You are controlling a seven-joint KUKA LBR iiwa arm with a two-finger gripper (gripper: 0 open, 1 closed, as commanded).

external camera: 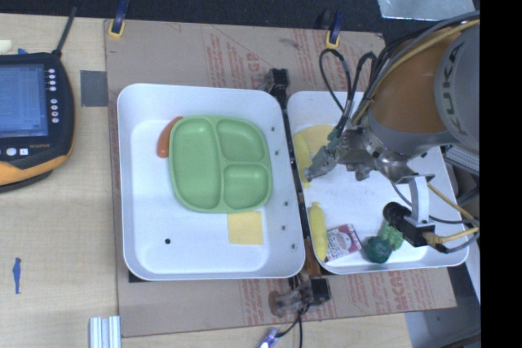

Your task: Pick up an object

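Your tool [320, 165] hangs low over the right bin [359, 187], near that bin's left wall, with its dark tips just above a pale yellow, soft-looking piece [303, 144] lying in the bin's far-left corner. Whether the tool is released or clenched you cannot tell from this slant, and nothing visibly sits in it.

Your main risk is the wall: the yellow piece lies hard against it, so a descent there could strike the rim or push the piece flat instead of catching it. It looks thin and limp, which would slip out easily.

Other candidates sit along the right bin's near edge: a yellow corn-shaped piece [316, 230], ridged and rounded, close to the left wall; a small red-and-white packet [343, 241], flat and glossy; and a dark green lumpy toy [381, 245] near the near-right corner, partly crowded by cables.

In the left bin [139, 191] lie a smooth green divided plate [220, 164], an orange piece [164, 140] tucked under its far-left edge, and a flat yellow square [245, 228].
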